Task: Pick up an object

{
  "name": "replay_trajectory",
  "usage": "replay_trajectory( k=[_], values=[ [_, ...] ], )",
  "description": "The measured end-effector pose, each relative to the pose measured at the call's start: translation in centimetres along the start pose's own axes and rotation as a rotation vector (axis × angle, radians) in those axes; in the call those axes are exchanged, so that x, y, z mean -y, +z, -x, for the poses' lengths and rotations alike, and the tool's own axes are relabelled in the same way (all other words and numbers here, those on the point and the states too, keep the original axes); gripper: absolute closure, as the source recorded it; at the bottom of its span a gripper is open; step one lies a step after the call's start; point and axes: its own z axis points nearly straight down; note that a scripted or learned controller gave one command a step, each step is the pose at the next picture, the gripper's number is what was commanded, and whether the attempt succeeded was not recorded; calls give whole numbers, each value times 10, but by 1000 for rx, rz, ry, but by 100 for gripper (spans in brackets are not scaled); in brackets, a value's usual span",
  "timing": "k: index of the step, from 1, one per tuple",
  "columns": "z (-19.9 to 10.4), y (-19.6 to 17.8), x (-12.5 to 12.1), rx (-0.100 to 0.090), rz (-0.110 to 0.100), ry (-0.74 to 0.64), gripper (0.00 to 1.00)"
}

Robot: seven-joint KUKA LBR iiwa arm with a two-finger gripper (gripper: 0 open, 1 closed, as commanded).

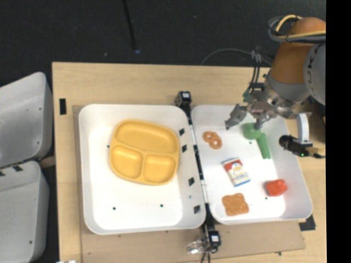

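Five items lie unpicked in the right bin (296, 204); the claw (247, 118), spread wide and empty, hovers above the green tool (260, 139) near the tabletop's far right corner.

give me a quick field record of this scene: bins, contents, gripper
left bin: yellow tray with three compartments
right bin: pretzel, green tool, small carton, red item, toast
gripper: fingers spread, above the bin's far end, next to the green tool, holding nothing
arm: reaches in from the right
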Motion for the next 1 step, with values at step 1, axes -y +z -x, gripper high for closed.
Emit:
replay_trajectory(
  k=[1],
  values=[
    [0,-8,-3,2,13,-3,0]
  ],
)
